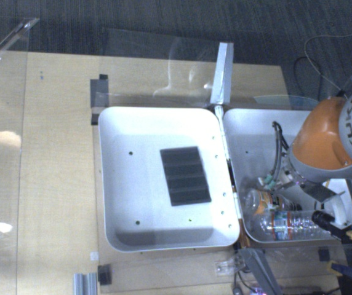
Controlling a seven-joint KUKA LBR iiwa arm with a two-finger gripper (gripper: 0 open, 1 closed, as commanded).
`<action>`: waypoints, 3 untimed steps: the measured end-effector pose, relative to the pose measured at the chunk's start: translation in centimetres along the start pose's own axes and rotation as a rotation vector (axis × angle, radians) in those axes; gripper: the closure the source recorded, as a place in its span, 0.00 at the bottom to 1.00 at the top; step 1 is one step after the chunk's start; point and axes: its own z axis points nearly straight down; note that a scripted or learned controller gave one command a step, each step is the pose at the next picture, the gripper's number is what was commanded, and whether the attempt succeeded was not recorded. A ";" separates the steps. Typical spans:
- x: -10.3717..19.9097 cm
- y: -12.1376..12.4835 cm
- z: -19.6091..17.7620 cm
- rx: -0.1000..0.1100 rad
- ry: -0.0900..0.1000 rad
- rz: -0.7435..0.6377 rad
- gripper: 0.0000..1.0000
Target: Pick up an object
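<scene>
Clear plastic bottle (280, 223) lies in the right white bin (250, 140); claw (274, 192) hovers just above, grip state hidden. Judged reaching; next, descend and close.

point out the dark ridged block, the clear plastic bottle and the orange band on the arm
dark ridged block (185, 176), camera view, middle of its top face
clear plastic bottle (287, 226), camera view, on its label
orange band (322, 137), camera view, centre of the orange shell

Dark ribbed pad (185, 176) flat in left bin (117, 165), arm over right bin (250, 134), clear bottle (284, 223) at btm.
</scene>
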 end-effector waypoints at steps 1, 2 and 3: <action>1.2 8.4 -8.1 0.019 0.012 -0.168 1.00; -8.2 11.1 -9.4 0.020 0.012 -0.164 1.00; -8.2 11.1 -9.4 0.020 0.010 -0.165 0.00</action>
